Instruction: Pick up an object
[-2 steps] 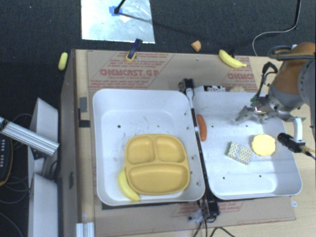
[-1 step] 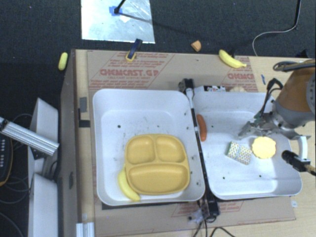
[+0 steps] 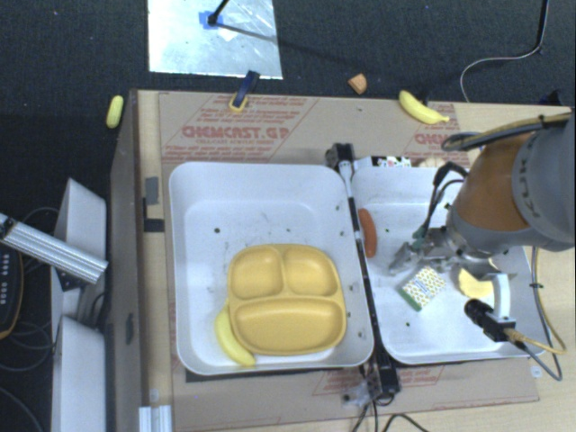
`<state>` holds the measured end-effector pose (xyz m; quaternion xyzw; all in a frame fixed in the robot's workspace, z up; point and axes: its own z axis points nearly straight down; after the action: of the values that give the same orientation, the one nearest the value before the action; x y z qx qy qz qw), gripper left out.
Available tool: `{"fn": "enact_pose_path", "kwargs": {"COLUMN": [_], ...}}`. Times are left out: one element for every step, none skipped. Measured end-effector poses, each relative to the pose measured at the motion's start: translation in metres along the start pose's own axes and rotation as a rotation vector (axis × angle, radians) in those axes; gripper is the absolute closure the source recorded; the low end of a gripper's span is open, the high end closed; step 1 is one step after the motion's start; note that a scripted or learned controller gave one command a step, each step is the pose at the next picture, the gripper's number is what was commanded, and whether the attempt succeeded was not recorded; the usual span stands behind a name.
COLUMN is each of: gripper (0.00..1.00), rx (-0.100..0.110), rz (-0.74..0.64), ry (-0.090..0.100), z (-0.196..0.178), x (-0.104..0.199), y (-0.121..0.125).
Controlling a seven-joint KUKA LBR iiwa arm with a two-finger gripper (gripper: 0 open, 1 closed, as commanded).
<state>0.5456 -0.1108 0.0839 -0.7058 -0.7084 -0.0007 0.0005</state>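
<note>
The tool point(image 3: 405, 257) is poised in the right bin point(image 3: 396, 345), just above a patterned green-and-white packet point(image 3: 423, 287); whether it is apart cannot be told. It should be centred over the packet before being lowered and closed.

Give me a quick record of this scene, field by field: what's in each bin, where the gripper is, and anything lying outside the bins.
left bin: yellow divided tray, with a banana at the tray's lower left edge
right bin: orange sausage near the divider, checkered small box, yellow piece partly hidden by the arm
gripper: low over the right bin, just above and left of the small box; nothing seen between its fingers
outside the bins: second banana on the cardboard at top right
</note>
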Motion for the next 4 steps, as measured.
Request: {"fn": "enact_pose_path", "kwargs": {"gripper": [0.0, 1.0, 0.0, 0.0], "rx": [0.0, -0.002, -0.002, -0.003], "rz": [0.003, 0.001, 0.001, 0.0], "ry": [-0.001, 0.0, 0.0, -0.003], "z": [0.0, -0.01, -0.01, -0.001], "x": [0.0, 0.001, 0.001, -0.044], "y": [-0.045, -0.044, -0.044, 0.072]}}
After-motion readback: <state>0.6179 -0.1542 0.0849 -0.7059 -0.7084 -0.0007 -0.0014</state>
